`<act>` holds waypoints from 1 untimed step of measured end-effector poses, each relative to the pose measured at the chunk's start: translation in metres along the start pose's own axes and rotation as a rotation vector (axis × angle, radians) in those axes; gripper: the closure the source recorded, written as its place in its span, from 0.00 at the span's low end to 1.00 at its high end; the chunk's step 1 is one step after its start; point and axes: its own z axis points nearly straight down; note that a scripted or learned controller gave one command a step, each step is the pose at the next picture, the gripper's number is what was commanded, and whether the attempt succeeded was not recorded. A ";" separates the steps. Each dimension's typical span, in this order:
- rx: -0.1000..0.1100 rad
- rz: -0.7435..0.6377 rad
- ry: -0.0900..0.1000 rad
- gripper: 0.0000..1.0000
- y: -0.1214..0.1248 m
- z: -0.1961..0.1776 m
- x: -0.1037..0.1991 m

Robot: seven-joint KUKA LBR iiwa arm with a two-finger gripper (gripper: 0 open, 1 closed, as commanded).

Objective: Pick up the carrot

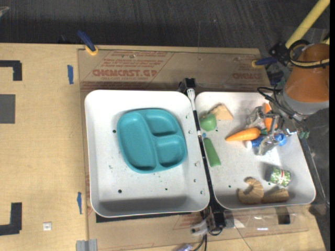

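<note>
Orange carrot (pixel 243 135) beside my gripper (pixel 268 132) in the right bin (pixel 306 166)
Cardboard (pixel 125 67) reads "CHEMCAST"; I cannot tell the gripper's state, clutter hides it

Orange carrot (pixel 243 135) with a paler tip, lying in the white right bin (pixel 301 161); teal sectioned tray (pixel 151 139) in the white left bin (pixel 99 156), speckled with dark dots. At 9 o'clock of the carrot, green round piece (pixel 209 122) and green stick (pixel 211 151); at 5 o'clock, green-and-white patterned can (pixel 280 177) beside tan-brown pieces (pixel 260 192). Grey arm (pixel 309 85) with orange band, above tan bench (pixel 42 140) marked in black and blue.
</note>
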 end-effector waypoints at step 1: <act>0.005 0.015 -0.011 0.00 -0.003 -0.003 0.092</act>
